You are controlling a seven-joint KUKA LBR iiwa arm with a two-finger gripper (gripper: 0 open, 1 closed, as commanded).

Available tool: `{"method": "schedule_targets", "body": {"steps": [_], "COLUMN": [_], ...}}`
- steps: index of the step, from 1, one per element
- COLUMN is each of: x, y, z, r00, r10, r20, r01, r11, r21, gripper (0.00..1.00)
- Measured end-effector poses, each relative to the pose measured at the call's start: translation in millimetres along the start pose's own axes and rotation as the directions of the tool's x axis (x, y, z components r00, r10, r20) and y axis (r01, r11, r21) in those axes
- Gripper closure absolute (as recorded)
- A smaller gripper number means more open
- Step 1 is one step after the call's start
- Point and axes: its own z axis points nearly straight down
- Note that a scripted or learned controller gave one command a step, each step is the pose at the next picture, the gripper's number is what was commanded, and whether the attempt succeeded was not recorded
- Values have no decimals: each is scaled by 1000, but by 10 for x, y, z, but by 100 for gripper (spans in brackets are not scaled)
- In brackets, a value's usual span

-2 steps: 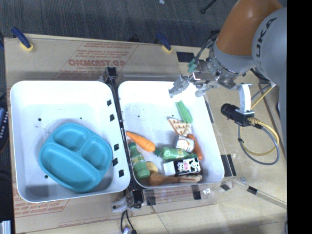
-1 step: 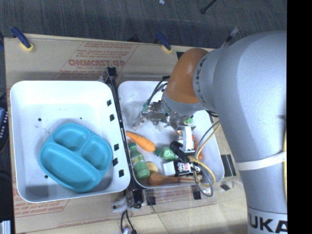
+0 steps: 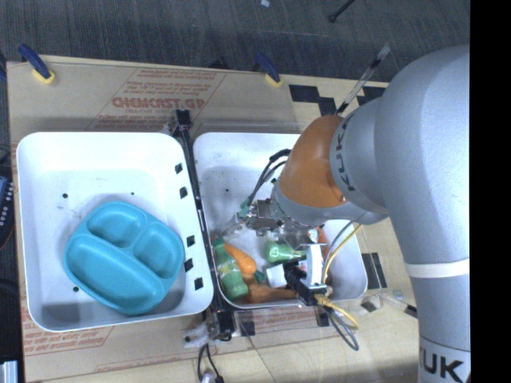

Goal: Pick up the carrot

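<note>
Frankly, the trouble here is crowding. At the left, the shallow white plastic bin (image 3: 48, 158) holds a light-blue divided plastic plate (image 3: 120, 254), well apart from the work and no concern. Right of the seam between the two, the second white bin (image 3: 215, 154) has everything that matters packed into its near left corner.

The carrot, a short orange tapered piece (image 3: 241, 260), lies tilted there, near the bin's left wall and touching a green plastic lump (image 3: 231, 276) on its near side. Nearer still, a long brownish-orange piece (image 3: 268, 294) lies along the near wall. Its colour is close to the carrot's, so a grasp aimed by colour could land on the wrong thing. Just right of the carrot sit a small pale-green object (image 3: 281, 253) and a white one (image 3: 276, 276), close under the wrist.

The pincer (image 3: 270, 228) hangs low over this bin, a little right of and beyond the carrot, below the orange band (image 3: 315, 174) of the grey arm. Whether it is apart or together I cannot tell, and nothing shows the carrot held.

From this offset, a straight descent would likely come down beside the carrot, not around it, and shove it towards the wall or under the green lump. A closing grip could also catch a neighbour along with it. The tapered shape may squirt out sideways if pinched near its thin end.
</note>
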Motion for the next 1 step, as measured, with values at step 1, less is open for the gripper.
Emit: {"method": "schedule_targets", "body": {"steps": [1], "x": [-42], "y": [-438], "z": [1], "r00": [946], "r10": [325], "r20": [-6], "r01": [-325], "r11": [946], "r21": [1], "gripper": [0]}}
